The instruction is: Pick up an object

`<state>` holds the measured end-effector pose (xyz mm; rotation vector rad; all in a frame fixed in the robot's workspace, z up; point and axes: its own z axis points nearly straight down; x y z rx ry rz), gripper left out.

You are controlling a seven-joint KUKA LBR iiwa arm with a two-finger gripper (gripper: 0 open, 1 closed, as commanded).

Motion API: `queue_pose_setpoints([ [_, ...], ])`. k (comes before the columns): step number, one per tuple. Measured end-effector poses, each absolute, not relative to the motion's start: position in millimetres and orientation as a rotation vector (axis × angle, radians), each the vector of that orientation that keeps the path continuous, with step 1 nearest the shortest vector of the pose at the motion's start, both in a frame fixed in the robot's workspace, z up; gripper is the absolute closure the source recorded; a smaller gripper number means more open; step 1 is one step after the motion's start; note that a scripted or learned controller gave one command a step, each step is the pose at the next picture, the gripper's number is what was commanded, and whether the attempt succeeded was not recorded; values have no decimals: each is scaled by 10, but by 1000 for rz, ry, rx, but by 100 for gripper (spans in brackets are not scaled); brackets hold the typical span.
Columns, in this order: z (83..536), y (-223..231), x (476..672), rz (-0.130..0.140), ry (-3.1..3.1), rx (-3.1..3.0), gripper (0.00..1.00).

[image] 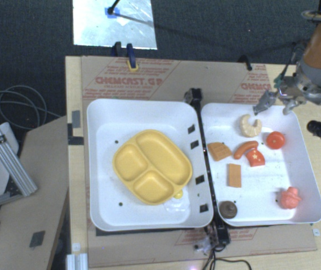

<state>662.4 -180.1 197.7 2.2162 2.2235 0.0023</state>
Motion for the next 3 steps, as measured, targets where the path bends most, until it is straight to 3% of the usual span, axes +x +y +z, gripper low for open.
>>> queue_pose_setpoints([
  [1, 1513, -1509, 6107, -4, 2227, 2224, 0],
  [2, 4238, -968, 5912, 21, 2220, 2200, 0],
  [3, 2698, -697, 5743, -10, 2232, 2224, 0],
])
